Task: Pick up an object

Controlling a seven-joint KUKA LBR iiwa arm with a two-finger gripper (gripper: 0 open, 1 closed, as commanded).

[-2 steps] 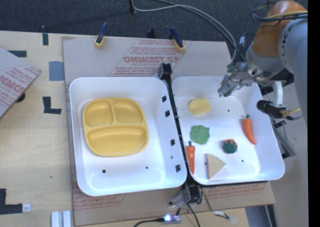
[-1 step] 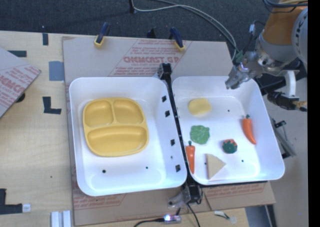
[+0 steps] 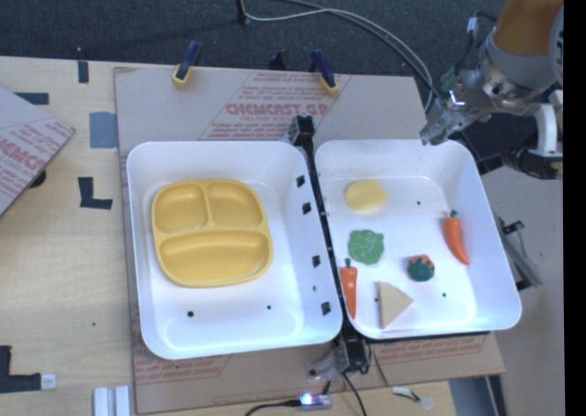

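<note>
The right bin holds a pale yellow round piece, a green leafy piece, a small red and green piece, a tan wedge and two carrots: one by the right wall, one by the left wall. My gripper hangs above the bin's far right corner, well clear of all the objects, with nothing seen between its fingers.
The left bin holds a yellow divided plate. A black divider with clips runs between the bins. Blue and yellow clamps pin the cardboard at the back. A cable crosses behind the bins.
</note>
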